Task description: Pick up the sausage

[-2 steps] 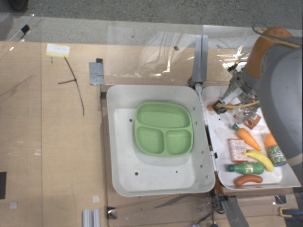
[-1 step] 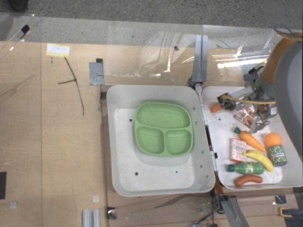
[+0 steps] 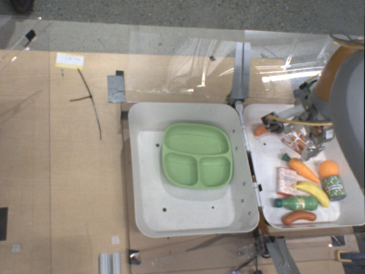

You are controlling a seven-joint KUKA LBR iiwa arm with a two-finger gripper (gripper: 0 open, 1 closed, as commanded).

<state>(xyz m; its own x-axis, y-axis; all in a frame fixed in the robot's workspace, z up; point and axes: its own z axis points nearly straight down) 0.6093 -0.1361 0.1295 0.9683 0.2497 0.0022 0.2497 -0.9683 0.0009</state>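
Note:
The sausage point(image 3: 299, 217) is a short reddish-brown link lying flat at the front edge of the right bin point(image 3: 259, 164). Just behind it lies a green bottle point(image 3: 295, 203) on its side. My gripper point(image 3: 312, 146) hangs from the grey arm over the back half of that bin, above a printed snack bag point(image 3: 295, 140). It is well behind the sausage and apart from it. Nothing shows between the gripper and the sausage except a carrot point(image 3: 302, 169) and a banana point(image 3: 315, 192).
An orange point(image 3: 328, 168), a green can point(image 3: 334, 188) and a pink packet point(image 3: 286, 181) crowd the right bin's front half. A small orange piece point(image 3: 260, 131) lies at its back left. The left bin point(image 3: 142, 210) holds a green three-part tray point(image 3: 197, 154).

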